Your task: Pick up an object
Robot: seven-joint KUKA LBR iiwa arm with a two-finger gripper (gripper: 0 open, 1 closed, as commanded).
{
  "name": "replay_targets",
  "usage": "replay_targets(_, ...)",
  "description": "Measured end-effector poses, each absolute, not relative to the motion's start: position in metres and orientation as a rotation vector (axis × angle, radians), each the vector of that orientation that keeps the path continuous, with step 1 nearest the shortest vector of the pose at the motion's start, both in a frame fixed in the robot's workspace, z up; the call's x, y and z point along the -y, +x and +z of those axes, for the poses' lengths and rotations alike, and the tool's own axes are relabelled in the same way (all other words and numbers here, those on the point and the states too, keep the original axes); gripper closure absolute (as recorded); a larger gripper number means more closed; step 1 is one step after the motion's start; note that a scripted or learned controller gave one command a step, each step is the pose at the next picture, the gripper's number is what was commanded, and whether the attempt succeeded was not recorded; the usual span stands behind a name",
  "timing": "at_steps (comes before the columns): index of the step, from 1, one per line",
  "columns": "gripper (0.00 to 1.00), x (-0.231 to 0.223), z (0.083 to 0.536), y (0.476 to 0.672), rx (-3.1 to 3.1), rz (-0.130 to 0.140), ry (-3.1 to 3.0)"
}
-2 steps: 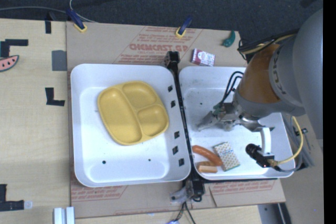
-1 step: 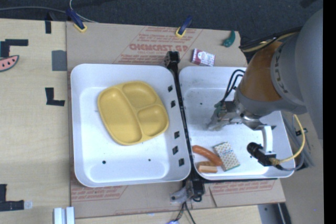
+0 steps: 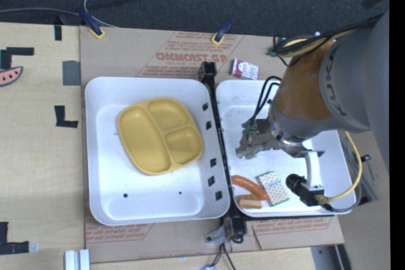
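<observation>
while the grey arm reached in from the right, you could see its claw hanging low over the right bin, roughly at that bin's middle and toward its left side. whether the claw was wide or narrow, you could not tell from above, and nothing showed plainly between its tips.

you had 3 small things near the front of the right bin. an orange sausage-shaped piece lay slanted by the front left corner, and a second, shorter one lay just in front of it, near the front wall. a small checkered packet lay just beside them on the right, tilted. all 3 sat in front of the claw and apart from it. a black and white fitting on the arm hung over the front right part of that bin.

you had the left bin holding a yellow divided plate with 3 compartments, lying flat toward the back and centre. the 2 bins stood side by side on a cardboard sheet on the bench. a small red and white packet lay on the cardboard just behind the right bin.
</observation>
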State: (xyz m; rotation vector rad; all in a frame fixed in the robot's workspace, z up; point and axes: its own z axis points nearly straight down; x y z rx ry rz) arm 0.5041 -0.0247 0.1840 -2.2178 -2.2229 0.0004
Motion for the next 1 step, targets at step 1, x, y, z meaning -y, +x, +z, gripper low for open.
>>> replay_targets(1, 0.00, 0.0249, 0.1838, 0.5039, 2.222, 0.001, -2.218)
